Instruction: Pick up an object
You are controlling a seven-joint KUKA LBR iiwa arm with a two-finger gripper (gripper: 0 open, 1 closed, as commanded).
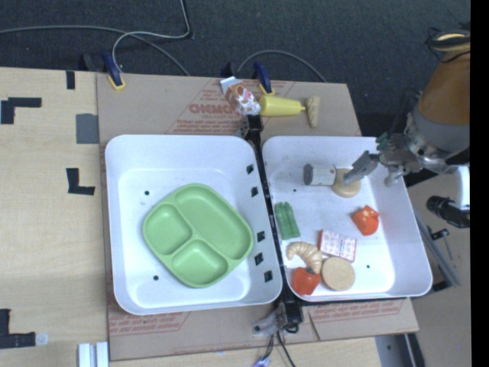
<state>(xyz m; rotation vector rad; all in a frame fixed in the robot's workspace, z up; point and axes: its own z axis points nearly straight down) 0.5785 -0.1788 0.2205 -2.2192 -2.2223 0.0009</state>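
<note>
Cardboard-covered bench (153, 102) bearing two white bins (122, 167) side by side, yellow toy (281, 106) behind.

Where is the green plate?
The green plate lies in the left bin, across the divider from the right bin's toy food.

Grey arm (428, 140) w/ orange band (449, 82) (wrist end), slim grey pincer (353, 176).
</note>
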